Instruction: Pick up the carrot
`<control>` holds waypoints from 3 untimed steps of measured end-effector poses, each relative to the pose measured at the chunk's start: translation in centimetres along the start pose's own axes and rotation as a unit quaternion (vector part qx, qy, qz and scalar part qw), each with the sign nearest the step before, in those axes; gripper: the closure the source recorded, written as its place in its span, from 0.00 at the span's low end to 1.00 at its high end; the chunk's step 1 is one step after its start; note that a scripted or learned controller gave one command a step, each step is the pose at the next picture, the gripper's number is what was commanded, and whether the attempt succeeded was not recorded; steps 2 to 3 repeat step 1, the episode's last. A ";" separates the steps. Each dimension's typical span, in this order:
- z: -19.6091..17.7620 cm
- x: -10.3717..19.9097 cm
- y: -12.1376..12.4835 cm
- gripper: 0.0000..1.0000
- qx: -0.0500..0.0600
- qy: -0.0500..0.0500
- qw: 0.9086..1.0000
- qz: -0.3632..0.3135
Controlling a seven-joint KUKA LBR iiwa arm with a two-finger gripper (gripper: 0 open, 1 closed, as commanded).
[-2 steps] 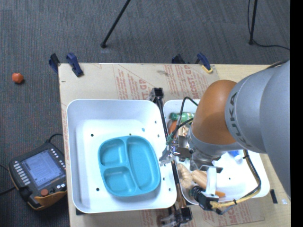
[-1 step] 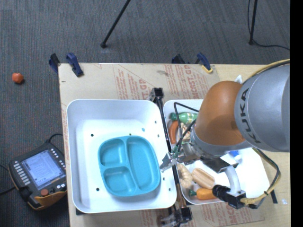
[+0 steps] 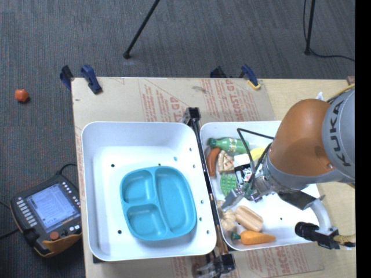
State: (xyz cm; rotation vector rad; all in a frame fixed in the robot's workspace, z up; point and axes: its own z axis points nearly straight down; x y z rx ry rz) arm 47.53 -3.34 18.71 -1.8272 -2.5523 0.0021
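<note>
While the carrot [image 3: 257, 237] is lying flat near the front edge of the right bin [image 3: 272, 126], we are judging that the approach should be coming straight down across its narrow width, clear of the bread roll [image 3: 249, 216] just behind it. We are seeing the gripper [image 3: 233, 197] hovering above the clutter, up and to the left of the carrot, not touching it; whether it is spread or closed we cannot tell.

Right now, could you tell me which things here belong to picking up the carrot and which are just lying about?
For the job:
carrot
gripper
right bin

Lying about:
blue tray in the left bin
green bottle
bread roll
orange ball on the floor
</note>
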 end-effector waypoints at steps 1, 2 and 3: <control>0.0 6.0 2.0 0.00 0.000 0.000 0.996 -0.092; 0.0 6.0 2.0 0.00 0.000 0.000 0.996 -0.092; 0.0 6.0 2.0 0.00 0.000 0.000 0.996 -0.092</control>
